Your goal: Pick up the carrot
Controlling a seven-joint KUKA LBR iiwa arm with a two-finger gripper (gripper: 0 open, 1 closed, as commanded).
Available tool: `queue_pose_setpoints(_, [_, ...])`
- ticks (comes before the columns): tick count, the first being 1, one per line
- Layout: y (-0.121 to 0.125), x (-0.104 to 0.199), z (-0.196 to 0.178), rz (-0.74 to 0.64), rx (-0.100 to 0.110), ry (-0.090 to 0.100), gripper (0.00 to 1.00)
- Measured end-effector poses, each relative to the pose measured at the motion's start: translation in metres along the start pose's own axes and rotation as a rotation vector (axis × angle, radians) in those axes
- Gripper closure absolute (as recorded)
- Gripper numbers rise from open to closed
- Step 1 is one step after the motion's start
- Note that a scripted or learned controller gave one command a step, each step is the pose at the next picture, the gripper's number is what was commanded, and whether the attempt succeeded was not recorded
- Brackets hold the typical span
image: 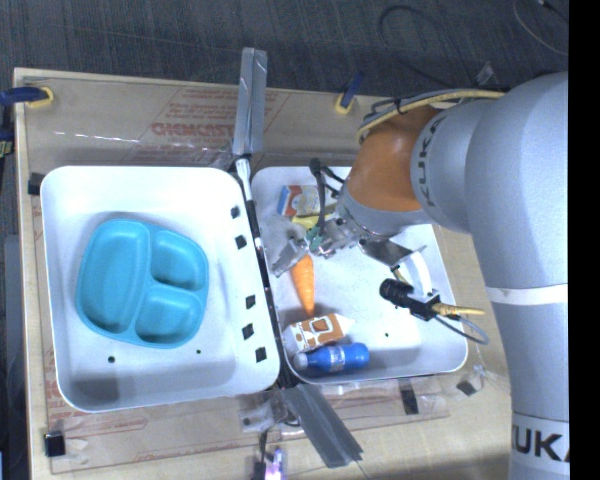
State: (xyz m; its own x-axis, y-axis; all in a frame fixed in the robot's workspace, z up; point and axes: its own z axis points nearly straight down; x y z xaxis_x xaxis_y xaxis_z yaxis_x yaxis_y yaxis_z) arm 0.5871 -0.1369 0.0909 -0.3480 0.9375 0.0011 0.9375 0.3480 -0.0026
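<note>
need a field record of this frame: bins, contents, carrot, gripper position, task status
left bin: holds a blue divided tray
right bin: holds the carrot, a small carton, a blue bottle and a printed packet
carrot: lies on the bin floor, roughly parallel to the wall shared with the left bin
gripper: low over the right bin, at the carrot's upper end in the view
small carton: just below the carrot
blue bottle: on its side, against the carton
printed packet: near the bin's top wall
task status: carrot not lifted; grasp cannot be judged
</note>
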Motion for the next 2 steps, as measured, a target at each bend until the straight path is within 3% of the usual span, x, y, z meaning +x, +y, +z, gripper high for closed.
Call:
queue_pose_setpoints(1, [0.0,-0.001,-0.01,-0.003,0.0,-0.001,1.0])
queue_pose_setpoints(2, [0.026,0.035,-0.145,0.067,-0.002,-0.001,1.0])
